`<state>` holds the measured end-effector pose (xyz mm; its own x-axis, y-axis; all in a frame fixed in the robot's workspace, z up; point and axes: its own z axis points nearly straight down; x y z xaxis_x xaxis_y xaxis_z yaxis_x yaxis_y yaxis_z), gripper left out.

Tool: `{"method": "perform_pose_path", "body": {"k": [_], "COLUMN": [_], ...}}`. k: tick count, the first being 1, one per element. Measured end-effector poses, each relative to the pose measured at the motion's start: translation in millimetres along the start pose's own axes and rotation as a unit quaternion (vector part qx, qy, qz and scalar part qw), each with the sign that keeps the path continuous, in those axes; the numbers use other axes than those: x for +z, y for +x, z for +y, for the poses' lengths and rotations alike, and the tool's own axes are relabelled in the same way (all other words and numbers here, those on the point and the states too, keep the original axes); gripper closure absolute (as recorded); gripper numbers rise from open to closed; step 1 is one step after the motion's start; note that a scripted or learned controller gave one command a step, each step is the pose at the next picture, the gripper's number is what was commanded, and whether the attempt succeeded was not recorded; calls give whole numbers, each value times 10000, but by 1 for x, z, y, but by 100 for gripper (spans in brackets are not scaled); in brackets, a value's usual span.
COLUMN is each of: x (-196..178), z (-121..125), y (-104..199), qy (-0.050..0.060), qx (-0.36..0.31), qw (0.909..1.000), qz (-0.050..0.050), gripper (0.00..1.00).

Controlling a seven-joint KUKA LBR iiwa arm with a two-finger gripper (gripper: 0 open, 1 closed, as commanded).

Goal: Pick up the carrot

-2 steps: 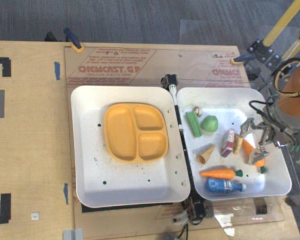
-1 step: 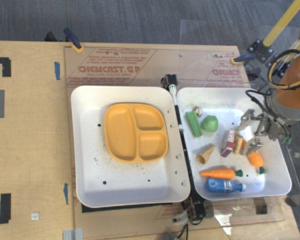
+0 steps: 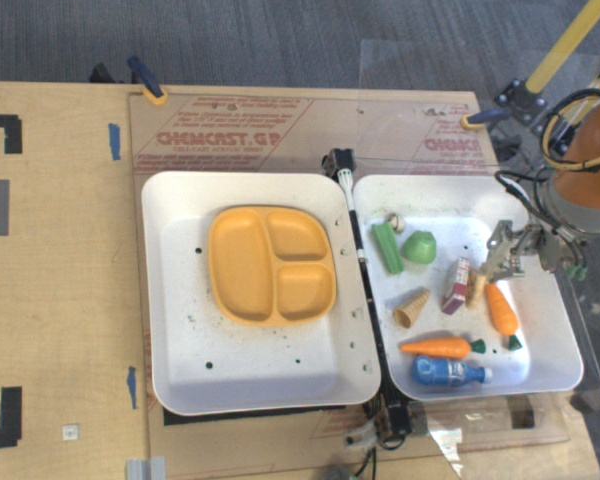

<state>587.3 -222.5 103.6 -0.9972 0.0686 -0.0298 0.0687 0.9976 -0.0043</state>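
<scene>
The bench (image 3: 50, 298) was a pale wooden top. A brown cardboard sheet (image 3: 300, 128) printed in red lay on it, and the two white bins sat on that: the left bin (image 3: 170, 368) at nine o'clock, the right bin (image 3: 555, 368) at three o'clock, edges touching. Blue tape bits (image 3: 114, 140) marked the wood.

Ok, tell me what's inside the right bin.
The right bin holds two carrots, a blue bottle, a green cylinder, a green ball, a cone and a small carton. The gripper covers whatever lies beneath it.
</scene>
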Motion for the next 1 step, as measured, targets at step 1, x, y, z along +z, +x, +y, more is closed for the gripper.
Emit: {"method": "perform_pose_path", "body": {"k": [1], "x": [1], "z": [0], "y": [1], "qy": [-3], "qx": [0], "qw": [10000], "qz": [11], "gripper": [0]}}
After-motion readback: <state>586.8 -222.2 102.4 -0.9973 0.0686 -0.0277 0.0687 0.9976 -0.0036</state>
